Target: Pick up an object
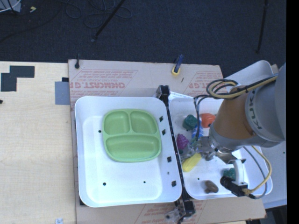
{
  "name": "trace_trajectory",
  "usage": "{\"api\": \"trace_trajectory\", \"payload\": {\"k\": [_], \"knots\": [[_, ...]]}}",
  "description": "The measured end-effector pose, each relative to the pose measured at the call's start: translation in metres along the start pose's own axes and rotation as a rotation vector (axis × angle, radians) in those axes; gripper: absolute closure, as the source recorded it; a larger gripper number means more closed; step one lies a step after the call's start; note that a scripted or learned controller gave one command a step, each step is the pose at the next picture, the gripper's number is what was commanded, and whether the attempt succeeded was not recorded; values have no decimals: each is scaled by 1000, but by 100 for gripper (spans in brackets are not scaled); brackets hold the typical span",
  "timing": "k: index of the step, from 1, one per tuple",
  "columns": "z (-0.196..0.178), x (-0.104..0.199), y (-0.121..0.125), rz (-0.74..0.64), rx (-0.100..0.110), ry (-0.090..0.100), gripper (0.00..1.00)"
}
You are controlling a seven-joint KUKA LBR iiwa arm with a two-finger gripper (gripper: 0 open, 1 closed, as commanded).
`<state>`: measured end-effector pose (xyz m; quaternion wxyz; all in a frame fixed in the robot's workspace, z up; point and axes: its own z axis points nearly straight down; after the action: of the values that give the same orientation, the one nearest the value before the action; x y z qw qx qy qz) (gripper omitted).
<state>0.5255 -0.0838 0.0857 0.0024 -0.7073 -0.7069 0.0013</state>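
A small, oblong yellow object (191, 163) lies in the right bin (261, 190), near its left wall. The gripper (200, 149) hangs just above it; its grip cannot be made out.

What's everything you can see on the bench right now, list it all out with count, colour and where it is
Bins: two, white, side by side on the bench.
Divided plate: one, light green, in the left bin, toward its far side.
Teal object: one, right bin, far part.
Orange object: one, right bin, beside the teal one, partly behind the arm.
Purple object: one, right bin, near the divider.
Yellow object: one, right bin, just in front of the purple one.
Brown object: one, right bin, near edge.
Small teal object: one, right bin, near right part.
Clamp: one, yellow and blue, on the board's far edge.
Arm: one, grey with orange band, over the right bin.
Gripper: one, low among the objects; finger state unclear.
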Motion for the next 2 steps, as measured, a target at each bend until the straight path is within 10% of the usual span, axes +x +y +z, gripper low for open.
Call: {"api": "trace_trajectory", "payload": {"k": [1, 2], "knots": [[-10, -2, 0, 8, 3, 2, 100], [-50, 0, 1, -2, -2, -1, 100]]}}
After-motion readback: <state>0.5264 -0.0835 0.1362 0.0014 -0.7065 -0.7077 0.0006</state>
